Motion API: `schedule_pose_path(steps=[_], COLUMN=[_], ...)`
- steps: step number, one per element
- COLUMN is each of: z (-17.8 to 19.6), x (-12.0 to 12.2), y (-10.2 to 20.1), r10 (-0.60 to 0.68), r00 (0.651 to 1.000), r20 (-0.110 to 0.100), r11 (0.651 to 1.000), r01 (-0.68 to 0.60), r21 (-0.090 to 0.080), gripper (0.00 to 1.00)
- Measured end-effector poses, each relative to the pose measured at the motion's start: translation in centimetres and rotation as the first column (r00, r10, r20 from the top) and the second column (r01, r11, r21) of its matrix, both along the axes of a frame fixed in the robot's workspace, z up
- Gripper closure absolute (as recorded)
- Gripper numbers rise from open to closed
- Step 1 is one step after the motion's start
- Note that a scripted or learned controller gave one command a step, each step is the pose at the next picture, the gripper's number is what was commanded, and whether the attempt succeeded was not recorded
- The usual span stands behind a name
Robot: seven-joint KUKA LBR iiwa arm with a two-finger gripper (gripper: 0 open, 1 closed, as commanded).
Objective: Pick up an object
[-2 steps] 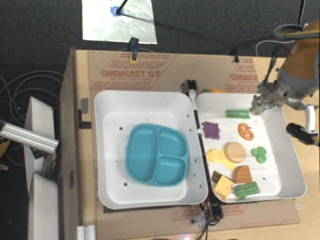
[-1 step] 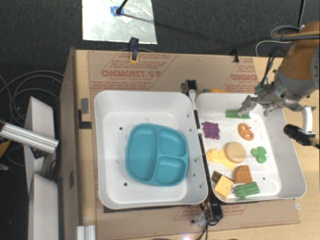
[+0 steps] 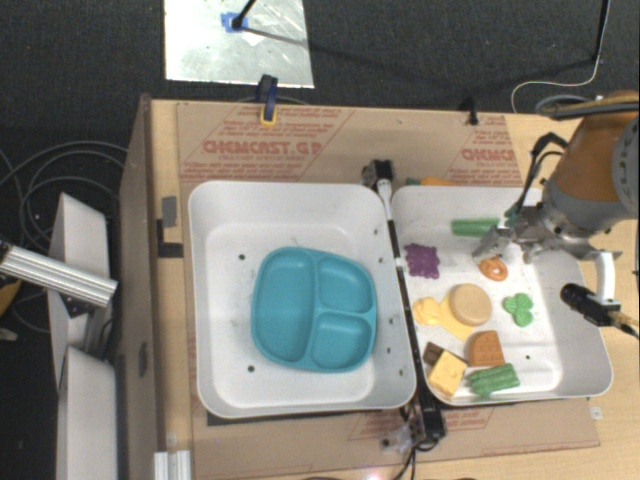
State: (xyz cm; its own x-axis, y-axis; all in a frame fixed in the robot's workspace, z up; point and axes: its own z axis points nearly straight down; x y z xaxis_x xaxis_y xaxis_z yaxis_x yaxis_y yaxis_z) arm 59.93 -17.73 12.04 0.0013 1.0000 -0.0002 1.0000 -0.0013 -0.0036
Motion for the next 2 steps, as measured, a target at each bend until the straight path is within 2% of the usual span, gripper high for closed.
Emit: schedule_pose_path(steps=[1,2], z=[-1.1,-3.3], x=[0.0,-2.6], y=[3.3,3.6], r10=[0.007,0.004], r00=[1.0,1.0], r20=[0.004,0.016], r11=[1.0,1.0], r01=[-0.007,-0.004], r21=[0.001,-0.003], gripper=[0.0,0.0])
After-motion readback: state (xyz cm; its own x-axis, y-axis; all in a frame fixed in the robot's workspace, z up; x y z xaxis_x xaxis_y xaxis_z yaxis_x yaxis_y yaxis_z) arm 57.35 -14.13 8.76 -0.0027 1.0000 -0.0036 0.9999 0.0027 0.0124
